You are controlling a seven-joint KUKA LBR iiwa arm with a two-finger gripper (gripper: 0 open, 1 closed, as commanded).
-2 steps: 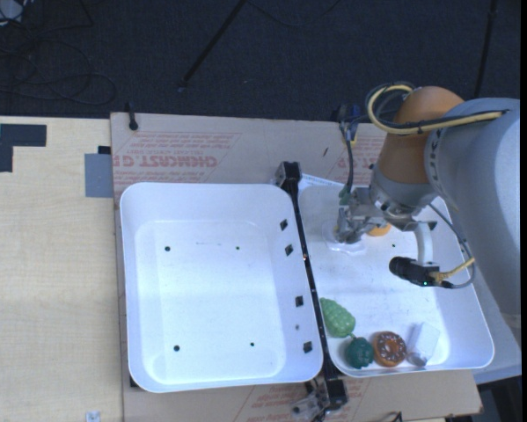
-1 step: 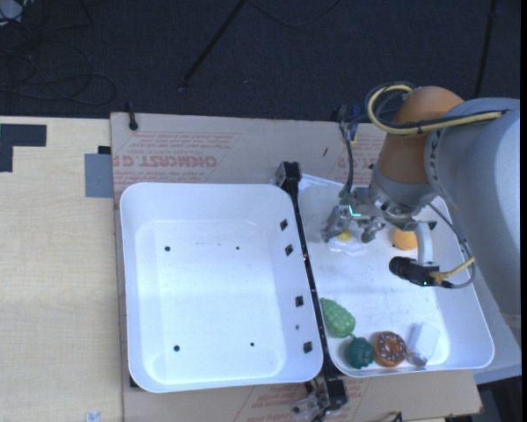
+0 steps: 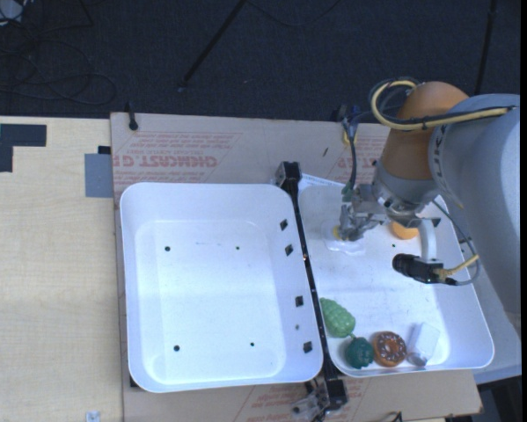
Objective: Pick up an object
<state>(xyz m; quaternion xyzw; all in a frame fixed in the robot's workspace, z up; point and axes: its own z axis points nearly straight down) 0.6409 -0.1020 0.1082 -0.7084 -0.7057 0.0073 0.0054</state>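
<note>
My gripper [image 3: 352,226] is low over the far part of the right bin [image 3: 461,319], reaching in from the right. A small yellowish bit shows at its tip, and I cannot tell what it is. Just right of the gripper, an orange object [image 3: 406,230] peeks out from behind the wrist. Along the bin's near edge lie a light green lumpy object [image 3: 337,316], a dark green round one [image 3: 360,352], a brown doughnut-like ring [image 3: 388,348] and a small white piece [image 3: 424,341].
The left bin [image 3: 210,280] sits beside the right one, with a black divider strip [image 3: 303,262] between them. The arm's grey body and orange band [image 3: 421,139] cover the right bin's far right corner. A black connector [image 3: 418,267] juts out over the bin floor.
</note>
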